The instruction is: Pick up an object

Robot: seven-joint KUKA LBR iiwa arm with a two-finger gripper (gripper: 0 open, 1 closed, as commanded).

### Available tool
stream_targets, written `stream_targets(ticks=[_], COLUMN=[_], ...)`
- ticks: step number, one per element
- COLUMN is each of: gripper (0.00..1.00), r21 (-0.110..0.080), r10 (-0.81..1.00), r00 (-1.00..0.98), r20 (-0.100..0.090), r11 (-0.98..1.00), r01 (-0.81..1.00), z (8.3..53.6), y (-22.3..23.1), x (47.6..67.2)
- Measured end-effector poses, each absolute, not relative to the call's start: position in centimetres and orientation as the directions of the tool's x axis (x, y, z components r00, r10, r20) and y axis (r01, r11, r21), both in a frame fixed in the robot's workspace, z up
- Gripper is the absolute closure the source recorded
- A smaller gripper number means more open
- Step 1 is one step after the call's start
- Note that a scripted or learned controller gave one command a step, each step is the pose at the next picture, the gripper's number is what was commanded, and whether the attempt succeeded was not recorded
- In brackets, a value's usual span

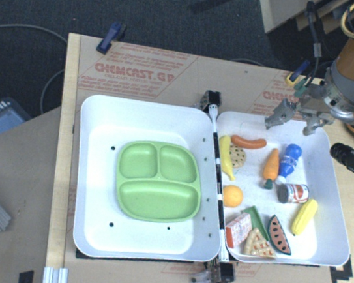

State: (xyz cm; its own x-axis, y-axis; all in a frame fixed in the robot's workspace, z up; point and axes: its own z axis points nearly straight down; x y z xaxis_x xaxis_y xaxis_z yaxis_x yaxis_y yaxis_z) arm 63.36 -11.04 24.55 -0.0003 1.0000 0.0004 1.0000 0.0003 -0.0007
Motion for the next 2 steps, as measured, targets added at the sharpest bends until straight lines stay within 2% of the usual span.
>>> stream_targets(ticks=[1, 2], gripper=[0.0, 0.0], r21=[-0.002, 0.008], r10=[1.0, 1.0], r00=[0.001, -0.002], r20=[0.0, -0.002], r11=[-0.001, 0.002], r01=[1.0, 1.0], z=[15.4, 9.9], y=[-14.1, -15.4], x=[66.0, 62.3])
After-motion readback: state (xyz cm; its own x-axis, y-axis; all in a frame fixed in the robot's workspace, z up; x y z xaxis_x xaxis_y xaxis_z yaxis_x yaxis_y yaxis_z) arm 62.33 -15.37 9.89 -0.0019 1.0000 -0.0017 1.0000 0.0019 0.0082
